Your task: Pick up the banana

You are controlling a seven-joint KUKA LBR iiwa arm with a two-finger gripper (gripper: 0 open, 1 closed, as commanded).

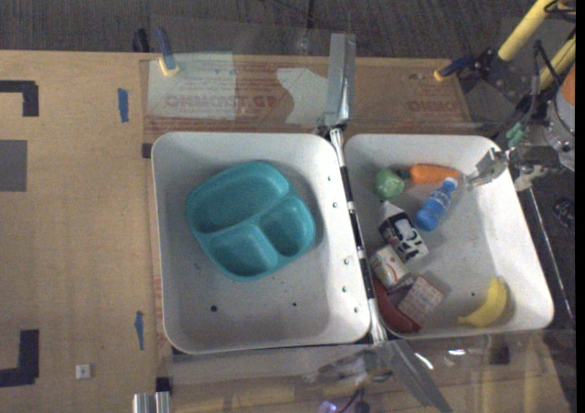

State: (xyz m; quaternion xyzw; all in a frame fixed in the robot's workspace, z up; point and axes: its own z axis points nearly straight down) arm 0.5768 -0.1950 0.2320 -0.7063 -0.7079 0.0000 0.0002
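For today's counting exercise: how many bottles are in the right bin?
2: a blue bottle near the carrot, and a white bottle left of it. Others may hide under the clutter.

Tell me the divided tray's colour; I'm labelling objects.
Teal, seen in the camera view: the divided tray lies in the left bin.

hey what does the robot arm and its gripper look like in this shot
At the view's right edge, the arm shows a sliver of orange band over grey and silver metal, with thin dark cables running past it. The gripper is pale silvery metal with a small green spot beside it. It is too blurred for markings.
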